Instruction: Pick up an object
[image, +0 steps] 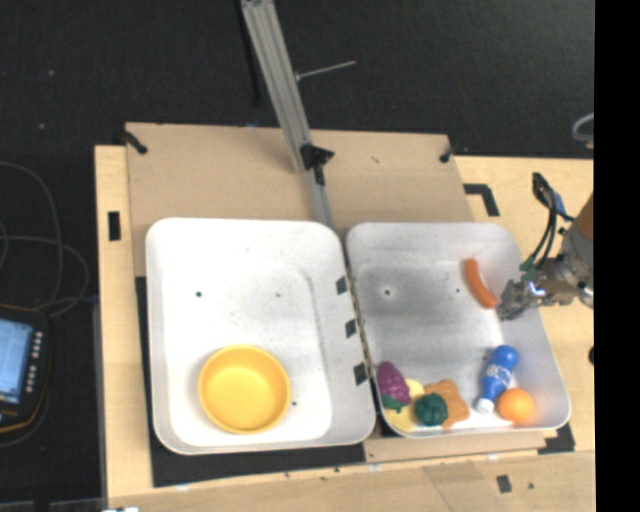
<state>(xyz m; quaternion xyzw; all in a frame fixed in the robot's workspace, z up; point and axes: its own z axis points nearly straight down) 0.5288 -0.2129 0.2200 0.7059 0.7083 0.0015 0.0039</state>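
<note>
Camera view from above, at a slant: we note two shallow white bins side by side on a tan bench. At the left white bin (250, 260), toward 7 o'clock of its floor, sits a round yellow plastic bowl (244, 388), upright, well apart from everything else. At the right white bin (420, 260) the objects gather along the near edge and the right side. We log a small orange sausage-shaped toy (479, 282) at about 2 o'clock of that bin's floor, lying tilted. Just beside it, at its 3 o'clock, the two-finger gripper (512, 300) reaches over the bin's right rim on the grey arm; its dark tips sit close to the sausage toy, and we see nothing between them. Whether the tips are spread or pressed together we cannot tell at this size. Toward 5 o'clock of the bin lies a blue and white plastic bottle (497, 376), tilted, with a round orange ball (516, 405) touching its lower end. Along 6 o'clock we find a purple grape-like toy (392, 384), a dark green round toy (431, 409) and a tan flat piece (452, 397), crowded together over something pale yellow we cannot identify.
</note>
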